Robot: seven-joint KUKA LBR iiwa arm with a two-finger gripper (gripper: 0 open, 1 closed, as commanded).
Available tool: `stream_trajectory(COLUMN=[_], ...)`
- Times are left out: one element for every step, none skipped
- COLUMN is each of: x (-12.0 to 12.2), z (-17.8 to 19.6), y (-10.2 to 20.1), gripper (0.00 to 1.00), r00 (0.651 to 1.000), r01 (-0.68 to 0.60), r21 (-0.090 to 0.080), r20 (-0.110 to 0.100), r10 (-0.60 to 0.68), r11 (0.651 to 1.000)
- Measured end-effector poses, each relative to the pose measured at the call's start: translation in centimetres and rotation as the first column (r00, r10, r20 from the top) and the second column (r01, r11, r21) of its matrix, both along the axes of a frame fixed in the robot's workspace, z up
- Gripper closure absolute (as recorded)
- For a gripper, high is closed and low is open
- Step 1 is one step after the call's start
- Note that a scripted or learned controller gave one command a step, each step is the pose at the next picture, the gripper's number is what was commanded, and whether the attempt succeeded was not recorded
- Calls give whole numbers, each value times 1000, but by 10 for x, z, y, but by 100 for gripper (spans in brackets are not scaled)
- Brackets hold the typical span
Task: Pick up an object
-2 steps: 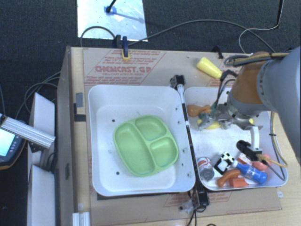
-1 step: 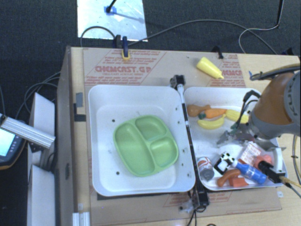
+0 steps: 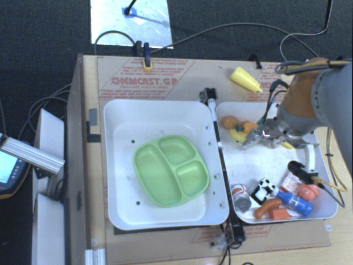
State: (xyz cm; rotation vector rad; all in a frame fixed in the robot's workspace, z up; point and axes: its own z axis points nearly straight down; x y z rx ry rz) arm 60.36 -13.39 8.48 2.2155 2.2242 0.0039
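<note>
A yellow toy lies in a white bin, at the far end of it. The hand is right next to the yellow toy, low in the bin, and its tip points at the toy. I cannot tell if they touch. I cannot tell if the hand is spread or pressed together, and I see nothing held in it.

A small orange piece sits just beside the hand, close to the yellow toy. An orange ball is a bit past the toy, away from the hand. The grey arm comes in behind the hand.

Well apart from the hand, at the near end of the same bin, is a pile of things: a black and white block, a can, a red sausage, a blue bottle and a pink toy.

Farther from the hand, past the yellow toy, is the other bin. A green plate with three parts lies in it.

A yellow thing lies on the desk, outside both bins, beyond the hand.
</note>
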Motion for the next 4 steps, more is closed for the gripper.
stream_trajectory(x=[53, 64, -8, -7], z=[101, 9, -1, 10], y=[52, 44, 0, 1], gripper=[0, 0, 0, 100], r00=[1000, 1000, 1000, 1000], r01=[-2, -1, 2, 1], r21=[-1, -1, -1, -1], r20=[3, -4, -3, 0], r10=[2, 1, -2, -1], r11=[1000, 1000, 1000, 1000])
